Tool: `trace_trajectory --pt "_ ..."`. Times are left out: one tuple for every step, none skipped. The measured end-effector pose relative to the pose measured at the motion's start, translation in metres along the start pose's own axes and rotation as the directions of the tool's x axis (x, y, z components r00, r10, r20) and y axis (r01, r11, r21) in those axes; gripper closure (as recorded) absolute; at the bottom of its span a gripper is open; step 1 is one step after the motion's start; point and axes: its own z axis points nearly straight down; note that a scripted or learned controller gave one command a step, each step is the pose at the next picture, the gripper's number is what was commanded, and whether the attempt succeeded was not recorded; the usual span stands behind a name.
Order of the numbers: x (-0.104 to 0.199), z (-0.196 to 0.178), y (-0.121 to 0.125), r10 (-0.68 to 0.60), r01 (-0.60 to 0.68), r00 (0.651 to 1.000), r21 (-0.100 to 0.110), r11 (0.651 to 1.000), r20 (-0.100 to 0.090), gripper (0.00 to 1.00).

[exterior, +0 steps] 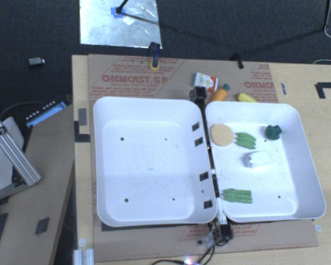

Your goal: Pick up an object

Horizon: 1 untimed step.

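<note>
A: From above, what is being shown in the right bin?

B: A tan disc, two green pods, a white block and a dark green lump are being held there; the fingers' state cannot be told.

Two bins side by side on the bench, right bin holding a disc at its left, bean pods just beside it, a block nearer, another pod cluster nearest
</note>
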Motion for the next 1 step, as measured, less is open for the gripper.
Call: trace_trajectory --pt "-0.0065 -0.0003 -0.1143 0.008 -0.008 1.0 0.004 1.0 -0.001 1.0"
